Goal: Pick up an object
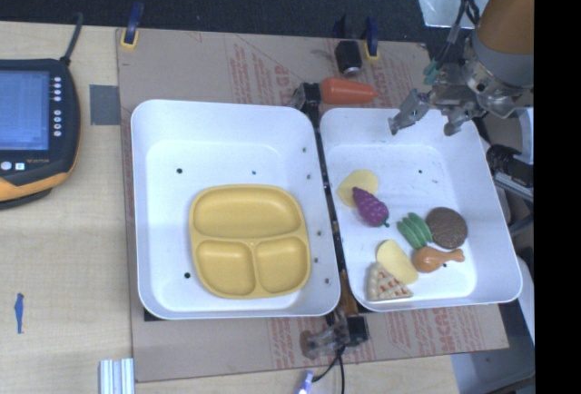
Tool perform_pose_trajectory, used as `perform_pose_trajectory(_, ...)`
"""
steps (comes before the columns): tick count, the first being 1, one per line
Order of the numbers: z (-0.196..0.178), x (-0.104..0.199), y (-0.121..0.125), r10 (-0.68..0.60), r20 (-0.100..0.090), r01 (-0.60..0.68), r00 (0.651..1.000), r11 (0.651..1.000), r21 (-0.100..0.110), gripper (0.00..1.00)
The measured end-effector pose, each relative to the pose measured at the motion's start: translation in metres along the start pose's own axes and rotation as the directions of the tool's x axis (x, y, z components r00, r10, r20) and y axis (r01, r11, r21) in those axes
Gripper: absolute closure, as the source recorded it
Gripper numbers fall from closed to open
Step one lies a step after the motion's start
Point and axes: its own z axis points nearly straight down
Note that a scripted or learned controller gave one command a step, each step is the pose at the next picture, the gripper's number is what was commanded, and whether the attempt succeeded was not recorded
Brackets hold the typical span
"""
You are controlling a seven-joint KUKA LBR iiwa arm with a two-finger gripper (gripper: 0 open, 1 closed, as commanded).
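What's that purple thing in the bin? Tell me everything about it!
The purple toy looks like a small plastic eggplant or bunch of grapes, dark purple and slightly bumpy. It lies on its side, slanting, in the right bin, near its left wall. Its upper end rests against or over a pale yellow round piece. The other toy foods sit apart from it, lower right. The gripper hangs far from it, near the bin's back edge.

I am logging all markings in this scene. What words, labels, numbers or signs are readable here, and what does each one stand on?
Nothing here reads clearly enough to quote.
Cardboard sheet: faint red printing along its edges, too blurred to read.
Handheld control pad: a blue screen and small lettering beneath it, too small to read.
White bins, yellow tray and toy foods such as the purple one: no markings visible.
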Motion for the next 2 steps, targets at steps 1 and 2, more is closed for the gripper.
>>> perform_pose_trajectory(1, 0.166, 0.007, -0.024, 0.000, 0.000, 0.000, 1.000, 1.000, 0.006, 0.00)
perform_pose_trajectory(2, 0.179, 0.010, -0.055, 0.000, 0.000, 0.000, 1.000, 1.000, 0.001, 0.00)
